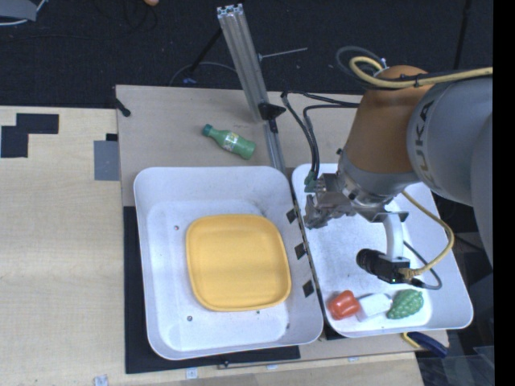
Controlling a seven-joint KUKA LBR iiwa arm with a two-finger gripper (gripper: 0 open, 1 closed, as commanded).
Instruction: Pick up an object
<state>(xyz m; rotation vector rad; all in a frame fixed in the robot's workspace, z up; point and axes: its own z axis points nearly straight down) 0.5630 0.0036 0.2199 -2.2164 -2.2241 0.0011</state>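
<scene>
Sharing the right bin [451,296]: one red item [344,303], one green item [405,303].

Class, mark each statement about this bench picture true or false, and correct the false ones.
1. A yellow plate lies in the left bin. True.
2. The green bottle lies in the right bin. False: it lies on the bench behind the bins.
3. The gripper is over the right bin's left edge. True.
4. The red piece sits on the plate. False: it lies in the right bin, near the green piece.
</scene>
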